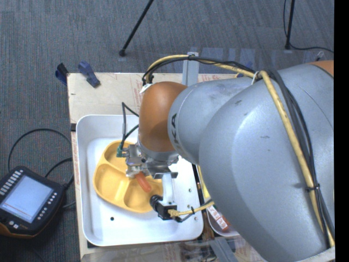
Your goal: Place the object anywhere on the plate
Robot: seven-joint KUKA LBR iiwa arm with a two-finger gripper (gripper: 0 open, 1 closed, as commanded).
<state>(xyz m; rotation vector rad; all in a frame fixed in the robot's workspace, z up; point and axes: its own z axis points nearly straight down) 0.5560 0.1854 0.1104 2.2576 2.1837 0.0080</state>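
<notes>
Arm (256,157) held low over the left white bin (87,201), wrist poised above the yellow plate (109,182).

Gripper (143,173) is positioned at the plate's right side, apparently for release; an orange object (144,183) is seen just beneath it, over the plate, though whether it is clamped or already resting cannot be told.

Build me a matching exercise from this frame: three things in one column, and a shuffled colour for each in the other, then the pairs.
Things:
1. plate
2. bin
3. small object lying on the plate, under the gripper

Colours:
A. white
B. orange-red
C. yellow

Pairs: 1-C, 2-A, 3-B
</notes>
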